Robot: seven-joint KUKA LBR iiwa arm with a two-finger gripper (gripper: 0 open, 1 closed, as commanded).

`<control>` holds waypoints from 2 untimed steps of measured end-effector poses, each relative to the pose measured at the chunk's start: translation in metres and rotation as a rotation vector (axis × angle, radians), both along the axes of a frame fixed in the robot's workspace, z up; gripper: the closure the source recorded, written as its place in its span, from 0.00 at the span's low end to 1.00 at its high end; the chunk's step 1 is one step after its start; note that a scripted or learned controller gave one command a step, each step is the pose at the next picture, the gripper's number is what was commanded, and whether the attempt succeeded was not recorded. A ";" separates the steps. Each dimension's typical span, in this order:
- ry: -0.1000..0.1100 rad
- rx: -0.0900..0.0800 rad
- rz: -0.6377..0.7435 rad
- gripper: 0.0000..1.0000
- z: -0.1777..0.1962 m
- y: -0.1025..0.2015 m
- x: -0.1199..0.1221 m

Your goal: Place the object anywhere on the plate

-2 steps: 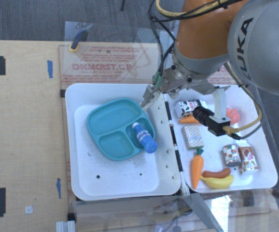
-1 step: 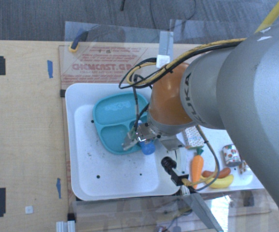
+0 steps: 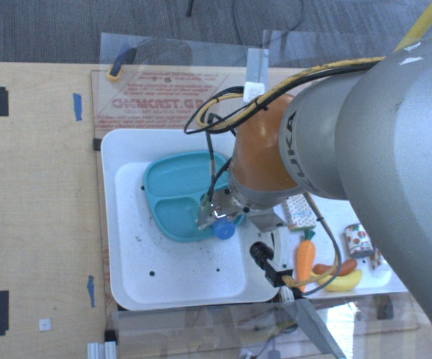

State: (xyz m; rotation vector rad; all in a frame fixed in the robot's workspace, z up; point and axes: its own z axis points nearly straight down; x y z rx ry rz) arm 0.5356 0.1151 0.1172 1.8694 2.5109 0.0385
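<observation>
The light wooden table carries two shallow white plastic bins side by side. The divided teal plastic plate lies in the left bin, toward its rear. The gripper stands over the plate's right front edge. A small blue round object sits just right of that edge, touching it, directly below the gripper. Farther right of the plate, in the right bin, lie an orange toy carrot, a yellow toy banana and a small patterned box.
</observation>
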 end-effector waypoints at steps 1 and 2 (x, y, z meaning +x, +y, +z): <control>0.024 -0.013 -0.054 1.00 0.128 0.058 0.001; 0.026 -0.015 0.085 1.00 0.145 -0.010 -0.005</control>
